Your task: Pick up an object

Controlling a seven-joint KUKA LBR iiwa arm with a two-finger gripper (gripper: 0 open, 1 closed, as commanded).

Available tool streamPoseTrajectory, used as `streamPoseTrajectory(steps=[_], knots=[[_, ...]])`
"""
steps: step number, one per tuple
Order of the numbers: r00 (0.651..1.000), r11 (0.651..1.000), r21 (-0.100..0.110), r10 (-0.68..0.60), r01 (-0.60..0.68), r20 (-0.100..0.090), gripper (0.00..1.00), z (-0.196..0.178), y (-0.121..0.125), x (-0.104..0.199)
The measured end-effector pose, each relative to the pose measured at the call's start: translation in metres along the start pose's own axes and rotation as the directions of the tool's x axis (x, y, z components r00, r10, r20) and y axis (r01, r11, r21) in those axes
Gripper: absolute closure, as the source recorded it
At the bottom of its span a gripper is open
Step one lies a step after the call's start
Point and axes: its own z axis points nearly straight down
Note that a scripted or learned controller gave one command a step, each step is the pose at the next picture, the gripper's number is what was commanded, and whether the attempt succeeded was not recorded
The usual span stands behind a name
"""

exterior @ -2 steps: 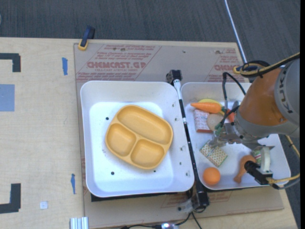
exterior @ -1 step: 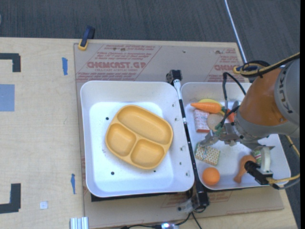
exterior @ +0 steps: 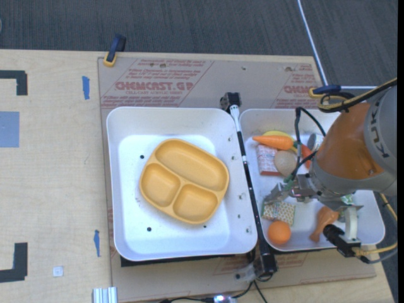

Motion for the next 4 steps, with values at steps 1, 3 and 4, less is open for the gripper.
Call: streamPoseTrajectory(steps=[1, 3, 4], knots=[[1.000, 1.000, -0.004, -0.002, 0.002, -0.002, 1.00, -0.011, 0.002, 0.001], [1.000, 1.000, -0.008, -0.002, 0.002, -0.003, 1.00, -0.021, 0.004, 0.002], [1.000, 1.000, -0.007, -0.003, 0.003, -0.003, 0.00, -0.021, 0.004, 0.002]])
